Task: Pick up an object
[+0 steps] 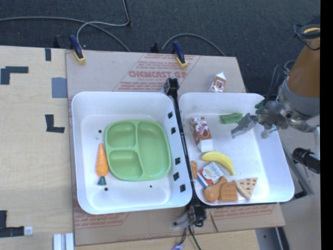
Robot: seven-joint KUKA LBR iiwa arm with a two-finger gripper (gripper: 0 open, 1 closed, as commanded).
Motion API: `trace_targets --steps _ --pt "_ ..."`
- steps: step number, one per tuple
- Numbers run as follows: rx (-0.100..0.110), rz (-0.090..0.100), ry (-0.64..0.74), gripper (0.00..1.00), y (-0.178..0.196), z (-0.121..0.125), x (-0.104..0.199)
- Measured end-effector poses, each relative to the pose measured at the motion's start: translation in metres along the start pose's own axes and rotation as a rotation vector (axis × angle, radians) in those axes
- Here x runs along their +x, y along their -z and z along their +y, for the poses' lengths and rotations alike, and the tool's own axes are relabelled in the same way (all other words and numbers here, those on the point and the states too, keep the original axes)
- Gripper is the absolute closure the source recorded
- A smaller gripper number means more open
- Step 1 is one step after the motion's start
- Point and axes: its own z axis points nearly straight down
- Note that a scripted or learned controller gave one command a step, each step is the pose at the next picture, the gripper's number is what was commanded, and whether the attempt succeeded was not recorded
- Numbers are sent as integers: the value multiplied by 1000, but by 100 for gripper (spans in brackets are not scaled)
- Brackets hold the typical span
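Tool (253, 127) sits over the right bin (276, 155), upper right part, fingers spread apart with nothing between them. Green piece (231, 117) lies just left of it, close to one finger. Same bin: carton (201, 132) mid-left, banana (219, 161) below it, then packet (211, 173), drumstick (214, 191), cracker (228, 191) and waffle wedge (246, 187) along the near edge. Left bin (86, 139) has green divided plate (138, 150), carrot (102, 162) beside its left rim. Small milk carton (218, 82) on worktop behind right bin.

Cardboard sheet (151, 73), two blue clamps (78, 50)
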Motion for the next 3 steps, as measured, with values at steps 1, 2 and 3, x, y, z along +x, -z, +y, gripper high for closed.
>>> trace_targets --steps 1,2,3 --pt "-2 1 0 0 -189 7 12" --pt "-4 -2 -1 100 -180 7 11" --pt "0 0 1 100 -91 53 69"
